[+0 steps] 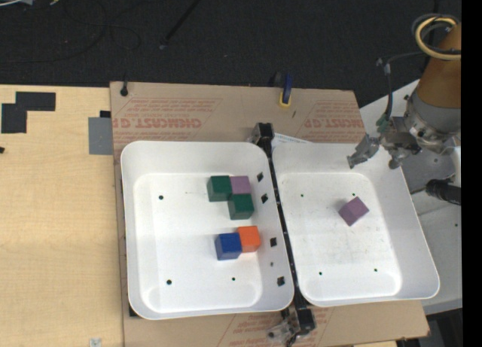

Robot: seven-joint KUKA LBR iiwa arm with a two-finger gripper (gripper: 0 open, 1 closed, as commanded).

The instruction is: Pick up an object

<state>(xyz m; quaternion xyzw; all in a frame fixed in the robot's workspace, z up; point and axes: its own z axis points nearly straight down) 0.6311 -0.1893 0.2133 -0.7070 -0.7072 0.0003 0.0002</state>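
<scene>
The arm (437,89) hangs over the top right corner of the right bin (422,263), with its jaws (380,153) just above the rim — they look spread apart with nothing between them. The only thing in that bin is a purple block (353,211), lying tilted near the middle, well apart from the jaws.

The left bin (143,263) has the rest: two dark green blocks (220,187) (242,205) touching a small mauve block (240,184) in a cluster, and below them a blue block (227,246) pressed right up against an orange block (249,238). Both bins sit side by side on a cardboard sheet (188,116) on the bench (53,225).
</scene>
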